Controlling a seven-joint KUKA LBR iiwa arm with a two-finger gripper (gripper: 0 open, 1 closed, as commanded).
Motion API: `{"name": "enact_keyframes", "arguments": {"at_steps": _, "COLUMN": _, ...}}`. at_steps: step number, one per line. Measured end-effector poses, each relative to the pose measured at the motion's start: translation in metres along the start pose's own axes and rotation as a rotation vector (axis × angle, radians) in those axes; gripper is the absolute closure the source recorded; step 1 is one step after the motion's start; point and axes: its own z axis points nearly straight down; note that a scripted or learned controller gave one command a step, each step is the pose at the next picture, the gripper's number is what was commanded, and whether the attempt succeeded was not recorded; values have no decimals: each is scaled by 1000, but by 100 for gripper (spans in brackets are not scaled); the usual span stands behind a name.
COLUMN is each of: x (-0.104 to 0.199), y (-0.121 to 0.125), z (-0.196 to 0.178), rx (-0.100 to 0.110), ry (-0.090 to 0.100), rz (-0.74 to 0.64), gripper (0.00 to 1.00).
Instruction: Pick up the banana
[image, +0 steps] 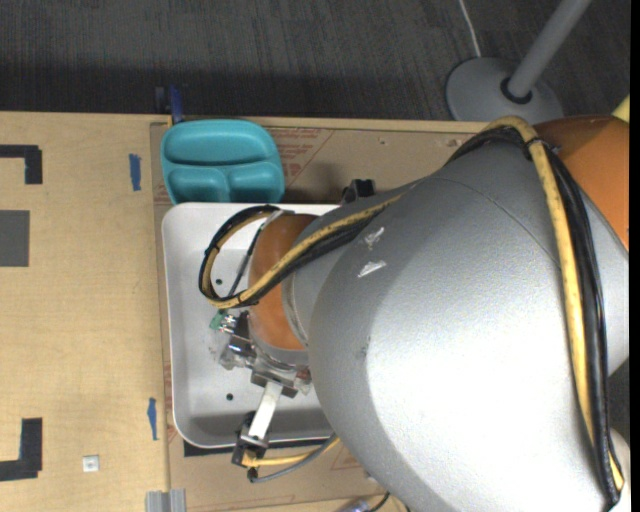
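1. Over the bin (185, 300), the arm (450, 320) covers the middle and right side. Its orange-banded wrist (275, 290) points down near the centre.
2. Bare white floor shows along the left wall and in the near-left corner. The left, far and near rims are in sight.
3. Beyond the far rim, a teal tray (222, 160) sits on the bench (80, 300), just beside the bin.
4. Left of the bin, the bench is flat board with tape marks.
5. Banana: the arm hides most of the floor, so its place, heading and long axis cannot be told.
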Motion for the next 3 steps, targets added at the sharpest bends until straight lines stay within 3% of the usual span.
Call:
{"name": "enact_keyframes", "arguments": {"at_steps": 1, "x": 2, "y": 0, "z": -11, "rx": -1, "ry": 5, "rz": -1, "gripper": 100}}
{"name": "enact_keyframes", "arguments": {"at_steps": 3, "x": 2, "y": 0, "z": -30, "rx": 0, "ry": 4, "rz": -1, "gripper": 100}}
